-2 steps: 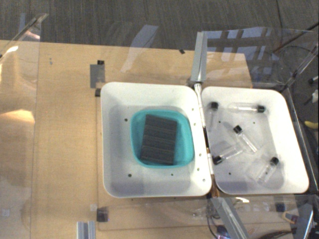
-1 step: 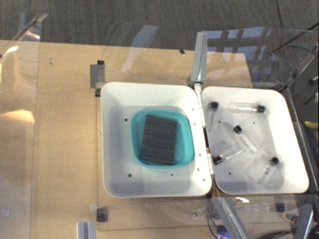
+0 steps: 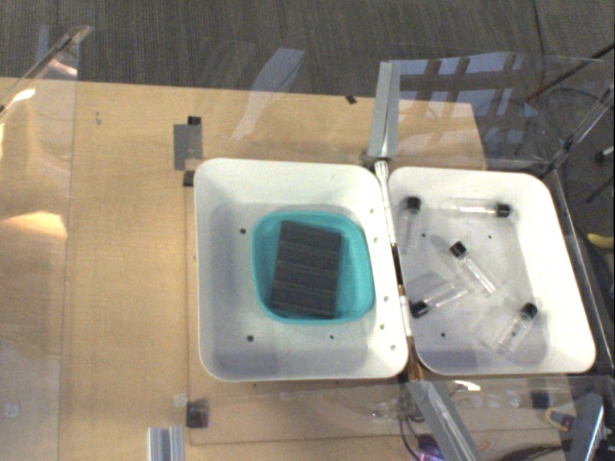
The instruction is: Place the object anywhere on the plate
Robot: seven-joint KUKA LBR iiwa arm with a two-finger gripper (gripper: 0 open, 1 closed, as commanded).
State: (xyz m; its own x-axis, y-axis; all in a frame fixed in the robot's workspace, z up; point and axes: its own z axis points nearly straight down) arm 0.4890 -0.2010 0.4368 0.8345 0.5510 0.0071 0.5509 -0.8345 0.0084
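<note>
While its long axis runs from twelve to six o'clock, a dark grey ribbed rectangular block [image 3: 307, 269] is held flat on the teal square plastic plate [image 3: 359, 279] in the left white bin [image 3: 221, 257].

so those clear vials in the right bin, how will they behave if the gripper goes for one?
The vials lie on their sides and look cylindrical, so a nudge would probably roll them. Their clear, smooth walls suggest a slippery, possibly fragile grip. They look small and thin, likely light, so one might skid across the right bin rather than stay put.
</note>
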